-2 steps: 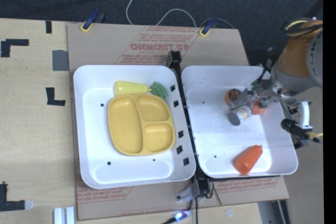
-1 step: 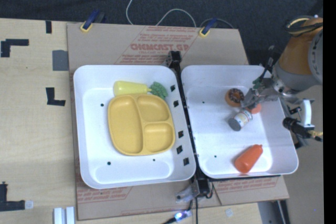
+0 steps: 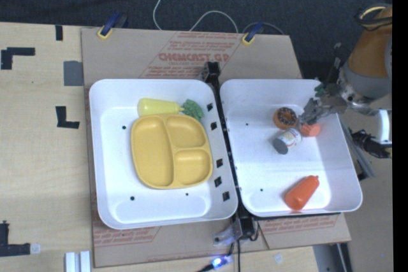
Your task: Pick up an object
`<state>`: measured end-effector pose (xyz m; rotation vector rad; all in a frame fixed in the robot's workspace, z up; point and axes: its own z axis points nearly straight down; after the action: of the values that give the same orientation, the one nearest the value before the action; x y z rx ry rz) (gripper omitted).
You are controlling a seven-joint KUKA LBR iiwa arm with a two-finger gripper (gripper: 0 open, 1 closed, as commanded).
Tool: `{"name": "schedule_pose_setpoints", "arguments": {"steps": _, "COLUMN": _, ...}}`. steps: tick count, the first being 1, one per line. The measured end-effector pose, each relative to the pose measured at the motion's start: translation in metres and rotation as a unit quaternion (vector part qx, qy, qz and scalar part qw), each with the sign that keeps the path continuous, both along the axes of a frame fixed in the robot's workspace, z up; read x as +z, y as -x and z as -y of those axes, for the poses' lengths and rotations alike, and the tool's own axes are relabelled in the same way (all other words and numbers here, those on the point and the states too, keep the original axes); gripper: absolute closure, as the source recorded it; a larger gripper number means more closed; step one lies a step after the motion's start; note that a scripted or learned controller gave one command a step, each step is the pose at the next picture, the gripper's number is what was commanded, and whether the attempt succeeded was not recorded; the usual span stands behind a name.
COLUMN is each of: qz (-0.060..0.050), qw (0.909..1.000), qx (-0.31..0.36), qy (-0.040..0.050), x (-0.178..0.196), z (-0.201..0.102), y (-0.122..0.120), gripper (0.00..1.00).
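Holding one yellow tray [image 3: 171, 151], two bins [image 3: 105, 137]

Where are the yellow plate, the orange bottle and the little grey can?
Yellow plate [image 3: 171, 151], camera view, on the divider between its compartments.
Orange bottle [image 3: 301, 192], camera view, mid-body.
Grey can [image 3: 286, 141], camera view, on its side wall.

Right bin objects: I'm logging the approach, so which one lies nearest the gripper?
The small orange piece, right under the gripper; the orange bottle lies far off.

left bin [image 3: 108, 200] — yellow divided plate [image 3: 171, 151] | cardboard sheet [image 3: 185, 57] under both bins — two clamps | tan bench [image 3: 38, 169]
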<state>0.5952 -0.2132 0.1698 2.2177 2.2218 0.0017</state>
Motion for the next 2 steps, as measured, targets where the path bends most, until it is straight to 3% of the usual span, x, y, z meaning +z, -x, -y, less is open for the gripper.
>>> {"name": "schedule_pose_setpoints", "arguments": {"steps": 2, "qz": 0.001, "qw": 1.0, "qx": 0.0, "qy": 0.0005, "x": 0.096, "z": -0.003, "y": 0.005, "gripper": 1.0}}
